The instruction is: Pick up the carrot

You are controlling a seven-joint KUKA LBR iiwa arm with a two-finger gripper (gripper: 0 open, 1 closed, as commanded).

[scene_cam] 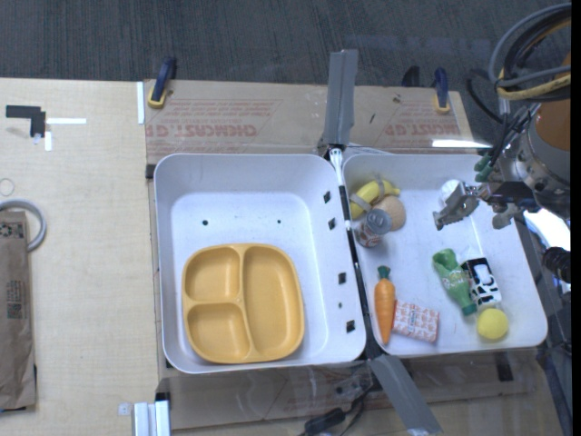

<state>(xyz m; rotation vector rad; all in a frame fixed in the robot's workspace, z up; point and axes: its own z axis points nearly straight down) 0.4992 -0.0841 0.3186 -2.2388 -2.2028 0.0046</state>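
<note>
The carrot (385, 309) lies in the right bin (531, 334), hard against the bin's left wall near the front. Its long axis runs close to twelve-to-six, with the green top at twelve o'clock and the orange tip at six. Just beside it at three o'clock sits a small pink packet (416, 322), touching or nearly touching the carrot's lower half. At twelve o'clock, a little apart, is a cluster of a banana (376, 192) and a brown round thing (388, 214).

The gripper (473, 205) hangs over the bin's back right part with nothing between its fingers, which look spread apart. From there the carrot lies at about seven to eight o'clock, well apart, with a green thing (448, 273) and a black-and-white packet (482, 282) near the line between them.

The coming move, as I judge it, turns on that axis: the fingers would need to close across the carrot from nine and three o'clock, yet the wall on one side and the pink packet on the other leave little room.
</note>
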